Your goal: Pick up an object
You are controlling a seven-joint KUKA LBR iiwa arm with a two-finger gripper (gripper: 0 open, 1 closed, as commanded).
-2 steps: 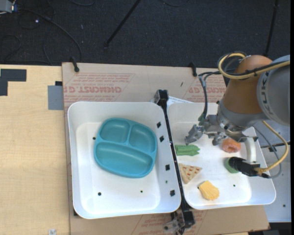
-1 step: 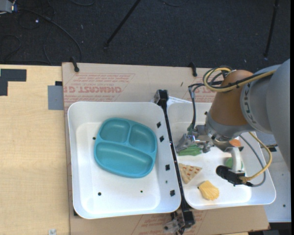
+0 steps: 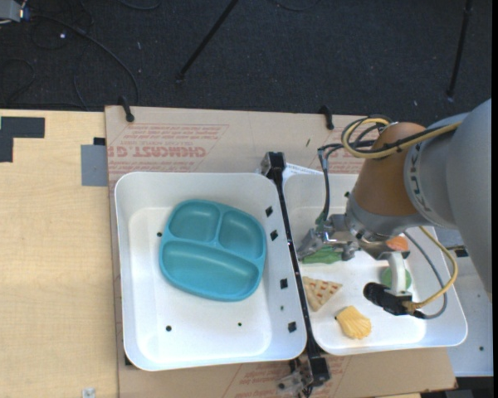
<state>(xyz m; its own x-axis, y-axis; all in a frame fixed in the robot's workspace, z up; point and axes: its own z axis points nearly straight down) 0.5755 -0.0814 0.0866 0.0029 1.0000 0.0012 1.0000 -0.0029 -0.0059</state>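
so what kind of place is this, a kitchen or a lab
Most likely a robotics lab bench: a robot arm reaches over two white bins, one holding a teal divided plate, with loose cables on the dark floor behind.

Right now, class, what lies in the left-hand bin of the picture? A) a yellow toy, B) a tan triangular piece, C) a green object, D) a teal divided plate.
D: the teal divided plate sits alone in the left bin, while the yellow toy, the tan triangular piece and the green object lie in the right bin.
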